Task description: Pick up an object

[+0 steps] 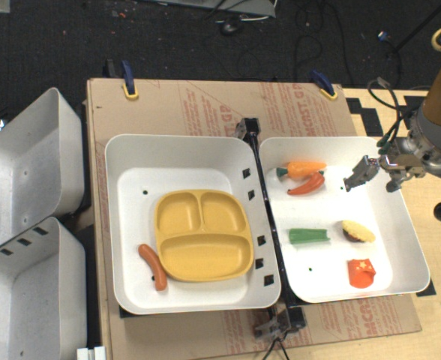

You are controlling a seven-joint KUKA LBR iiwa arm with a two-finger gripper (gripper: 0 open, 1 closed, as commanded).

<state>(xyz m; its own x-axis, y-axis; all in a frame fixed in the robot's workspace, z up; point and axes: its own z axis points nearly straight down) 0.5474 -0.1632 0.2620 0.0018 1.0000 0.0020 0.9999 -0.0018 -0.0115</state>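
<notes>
Pincer (358, 175) hangs at the right of the frame over the right bin (412, 223); I can't tell from here how it is set. Nothing is in it. Nearest are the carrot (307, 168) and red pepper (307, 185), touching, so I'd worry a descent nudges both and grabs neither.

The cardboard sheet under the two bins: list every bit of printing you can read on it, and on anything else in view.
Red printing on the cardboard sheet, upper edge: upside down from this camera and too blurred to read.
Red printing on the sheet's lower edge, below the right bin: also too blurred to read.
Yellow tray, left bin, toy foods: no text or labels visible.
</notes>
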